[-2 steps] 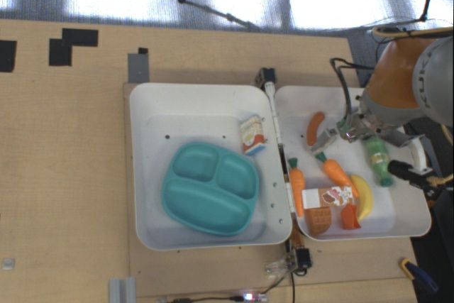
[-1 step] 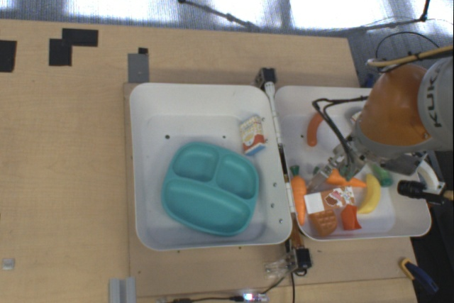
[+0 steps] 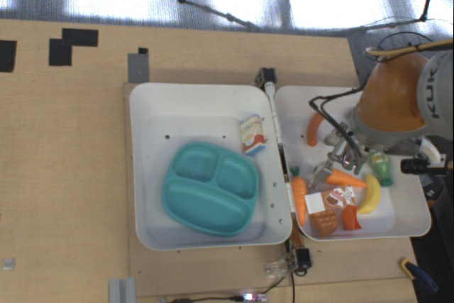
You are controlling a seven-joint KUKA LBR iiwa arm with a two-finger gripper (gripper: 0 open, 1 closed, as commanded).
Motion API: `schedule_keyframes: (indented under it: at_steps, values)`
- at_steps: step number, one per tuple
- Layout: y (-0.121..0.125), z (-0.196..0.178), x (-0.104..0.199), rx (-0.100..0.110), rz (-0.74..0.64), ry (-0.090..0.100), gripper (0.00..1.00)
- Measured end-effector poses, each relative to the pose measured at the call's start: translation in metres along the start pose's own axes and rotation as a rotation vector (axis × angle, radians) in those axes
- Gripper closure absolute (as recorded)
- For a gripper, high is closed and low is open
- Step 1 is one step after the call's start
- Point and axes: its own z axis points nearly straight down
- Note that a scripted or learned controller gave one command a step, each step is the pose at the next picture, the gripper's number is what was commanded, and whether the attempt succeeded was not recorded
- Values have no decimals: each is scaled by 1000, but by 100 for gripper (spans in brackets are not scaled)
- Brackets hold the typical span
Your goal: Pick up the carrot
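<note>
An orange carrot with a green top lies along the left wall of the right bin, pointing toward the front. A second orange, tapered carrot-like piece lies just right of it, in the middle of that bin. My gripper hangs low over the right bin, directly above the left end of this second piece and a little right of the first carrot. Its fingers stand open, and I see nothing held between them.
The right bin also holds a red sausage at the back, a banana, a green item, a small box, and red and brown pieces at the front. The left bin holds a teal divided plate and a small carton.
</note>
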Motion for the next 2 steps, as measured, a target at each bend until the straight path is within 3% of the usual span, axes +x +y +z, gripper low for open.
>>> schedule_keyframes:
  at_steps: [1, 2]
  values:
    - [-43, -1, -8, 0, -7, -7, 0]
    - [-14, -2, 27, 0, -194, -13, 0]
